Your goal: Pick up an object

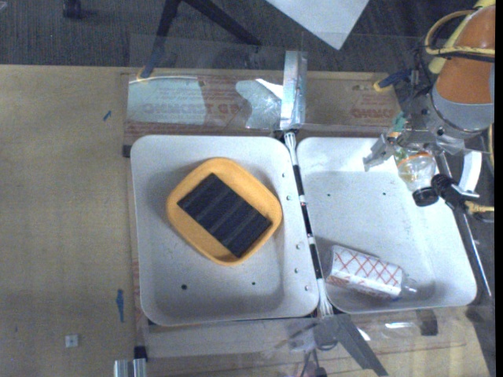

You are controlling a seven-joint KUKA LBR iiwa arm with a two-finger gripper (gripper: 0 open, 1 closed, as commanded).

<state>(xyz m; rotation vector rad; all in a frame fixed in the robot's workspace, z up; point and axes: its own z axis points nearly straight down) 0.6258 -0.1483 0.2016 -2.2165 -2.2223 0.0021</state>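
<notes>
Lying nearest the camera, a flat packet [366, 272] with a red criss-cross print rests on the floor of the right bin [369, 206]. It sits below and a little left of the pincer [414, 162] in the view, well apart from it. Its long axis runs left to right with a slight downward tilt. Its clear, narrow end points toward the bin's near right corner, and its other end lies close to the ridge [302, 210] where the two bins meet. Bare white floor lies between the packet and the pincer, and more of it stretches left of the pincer as far as that ridge.

Farther left of the pincer, across the ridge, a yellow rounded-square tray [182, 201] with a dark ribbed panel on top sits in the left bin [157, 289]. It is turned diagonally, so one corner faces the near rim. White floor shows all around it.

The pincer hangs over the far right part of the right bin, close to that bin's back and right rims. Whether it is apart or together cannot be told, since cables and brackets clutter it. The arm [470, 34] rises behind it, up and to the right.

Beyond the bins, up and left of the pincer, a foil-faced board [204, 104] lines the bench's back edge.
</notes>
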